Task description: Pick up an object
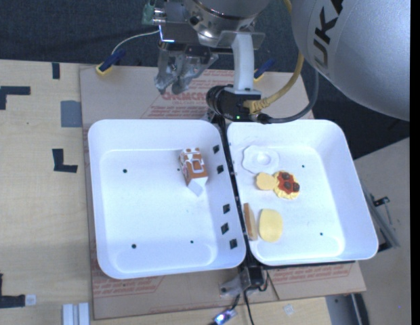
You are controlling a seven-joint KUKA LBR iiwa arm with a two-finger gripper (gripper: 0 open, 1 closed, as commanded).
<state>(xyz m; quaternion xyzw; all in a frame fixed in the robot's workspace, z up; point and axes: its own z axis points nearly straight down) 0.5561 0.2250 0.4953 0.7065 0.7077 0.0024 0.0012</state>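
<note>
A: The likeliest target is the small carton [194, 166], brown and white, lying in the left bin [108, 181] below the gripper [177, 80] and slightly toward the arm's side of it.

B: And the gripper itself?

A: It hangs above the bench beyond the bins' far edge, carrying nothing. Whether its fingers are spread or closed cannot be told; they blur together from this angle.

B: So how should the pick go?

A: Probably by centring over the carton before descending, fingers straddling its narrower sides, since it sits tilted and could slide on the smooth floor.

B: What else is in reach?

A: The right bin [332, 181], further toward the arm from the gripper, holds a white fried egg [257, 159], a small yellow piece [265, 181] touching a pizza-like disc [287, 185], a yellow round piece [270, 225], and a tan stick [250, 221] beside the divider. They are flat, so harder to grasp
</note>
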